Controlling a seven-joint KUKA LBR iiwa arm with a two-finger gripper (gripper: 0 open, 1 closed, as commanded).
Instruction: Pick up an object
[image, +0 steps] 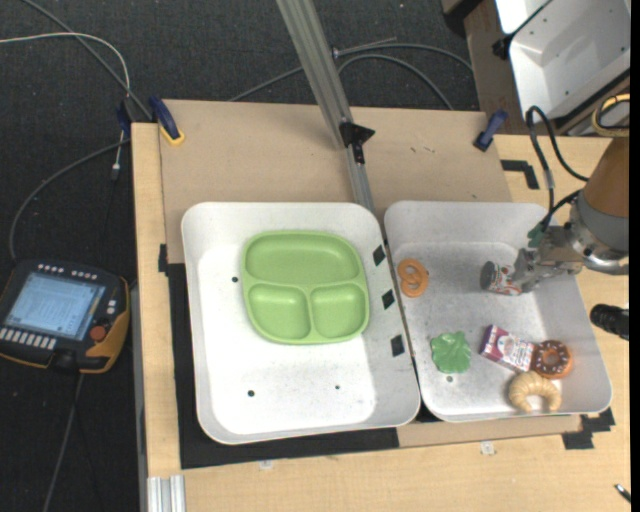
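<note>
Two shallow white bins sit side by side on a wooden bench, and the right bin (470, 400) serves here as the landmark. Left of it, touching along the shared edge, the left bin (215, 400) holds a green divided plate (303, 285), lying flat near its middle, probably as a place to set things down. From the right of the right bin the grey arm (605, 215) reaches in over the rim, its gripper (522, 275) lowered toward the upper part of the bin floor, right at a small grey and red object (497, 277) that lies there; this looks like the thing it is going for. Whether the gripper is apart or closed cannot be told, since the tips blur into that object, so no grasp can be claimed. Other loose pieces lie scattered in the right bin as candidates for picking: a tan croissant (534, 391) near the lower right corner, a chocolate doughnut (552, 357) just above it, a small pink and white packet (506, 347) touching or just beside the doughnut, a green leafy toy (451, 352) near the lower middle, and an orange ring (412, 277) by the left wall. Judging by this, the pick is at the reach stage.
</note>
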